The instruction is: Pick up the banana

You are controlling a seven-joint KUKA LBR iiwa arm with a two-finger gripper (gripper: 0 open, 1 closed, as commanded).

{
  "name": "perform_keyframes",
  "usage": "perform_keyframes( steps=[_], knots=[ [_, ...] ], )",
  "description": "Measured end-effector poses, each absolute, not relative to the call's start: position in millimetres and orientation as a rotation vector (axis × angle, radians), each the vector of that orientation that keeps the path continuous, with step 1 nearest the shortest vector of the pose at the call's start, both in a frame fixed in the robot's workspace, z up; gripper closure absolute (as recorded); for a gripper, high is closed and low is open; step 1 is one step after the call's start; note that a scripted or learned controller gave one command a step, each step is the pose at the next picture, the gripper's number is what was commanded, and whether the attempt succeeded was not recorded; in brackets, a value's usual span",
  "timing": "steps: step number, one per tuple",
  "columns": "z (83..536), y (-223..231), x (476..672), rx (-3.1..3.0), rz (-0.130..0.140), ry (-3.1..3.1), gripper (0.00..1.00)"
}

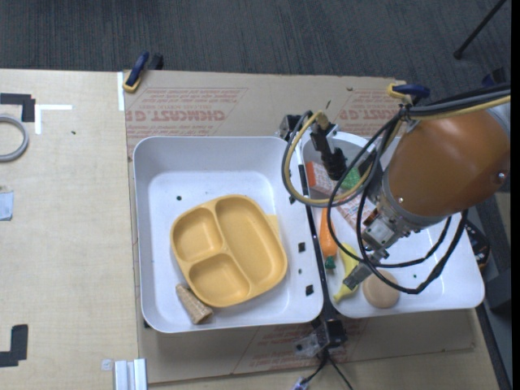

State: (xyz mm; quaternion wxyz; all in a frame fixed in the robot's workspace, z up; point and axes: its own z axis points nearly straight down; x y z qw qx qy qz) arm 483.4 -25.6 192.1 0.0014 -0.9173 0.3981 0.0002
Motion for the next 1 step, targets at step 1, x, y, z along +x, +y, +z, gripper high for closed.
perform_keyframes(
  steps=[1],
  knots=[
    [119.8,-94.2,494.4,-3.004,0.004,0.915,0.00]
  ],
)
